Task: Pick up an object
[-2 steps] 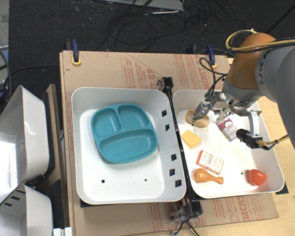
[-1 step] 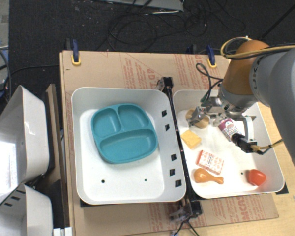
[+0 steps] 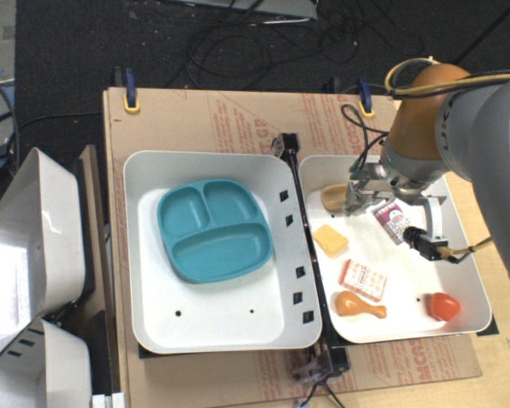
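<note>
- Over the right bin (image 3: 478, 323), we see the gripper (image 3: 354, 201) low beside a tan object (image 3: 332, 197); we cannot tell its jaw state.
- Risk, we judge: the object sits against the bin's wall, so a grasp may slip off.

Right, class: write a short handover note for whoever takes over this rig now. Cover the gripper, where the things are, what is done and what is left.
Gripper: low over the far left part of the right bin, beside the tan piece; nothing seen held.
Right bin: yellow block, red and white packet, orange drumstick toy, red ball, small purple packet under the wrist.
Left bin: blue divided plate.
Done: no pickup yet.
Left: grasp and lift one thing; the tan piece is nearest.
</note>
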